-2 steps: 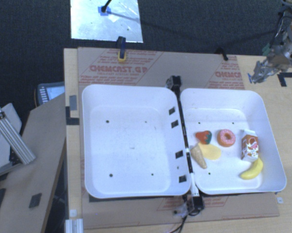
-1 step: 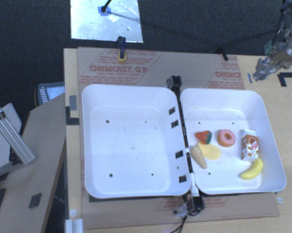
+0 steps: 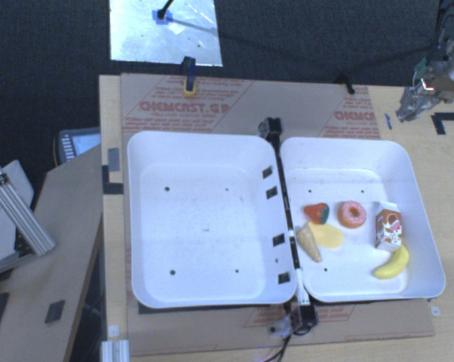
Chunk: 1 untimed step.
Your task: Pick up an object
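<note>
One banana [image 3: 391, 264], long axis diagonal, upper-right

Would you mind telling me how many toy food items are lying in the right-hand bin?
5: a strawberry, a donut, a small carton, a banana, and an ice cream cone lying by a yellow piece. None seem hidden.

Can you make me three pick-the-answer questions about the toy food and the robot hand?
1. Where does the yellow plastic banana lie? A) right white bin B) left white bin C) bench
2. How many toys lie in that bin? A) three B) six C) nine
3. Where is the gripper? A) touching the pink ring doughnut B) far outside the bins C) over the banana

Answers: 1 A, it lies by the bin's near right corner; 2 B, six pieces cluster there; 3 B, it hangs at the upper right.
</note>
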Each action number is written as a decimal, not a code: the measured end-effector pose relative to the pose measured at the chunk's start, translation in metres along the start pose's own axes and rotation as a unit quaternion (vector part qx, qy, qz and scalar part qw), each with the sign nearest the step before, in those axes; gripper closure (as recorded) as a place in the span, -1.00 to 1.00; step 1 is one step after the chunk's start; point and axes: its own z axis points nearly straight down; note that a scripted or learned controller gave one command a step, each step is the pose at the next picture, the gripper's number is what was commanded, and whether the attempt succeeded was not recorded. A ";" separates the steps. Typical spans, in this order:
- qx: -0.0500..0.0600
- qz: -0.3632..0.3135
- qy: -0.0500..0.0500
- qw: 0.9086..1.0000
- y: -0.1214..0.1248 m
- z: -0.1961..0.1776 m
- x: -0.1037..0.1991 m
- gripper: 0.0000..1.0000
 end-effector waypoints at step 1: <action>-0.002 -0.003 -0.001 1.000 0.001 -0.011 0.000 1.00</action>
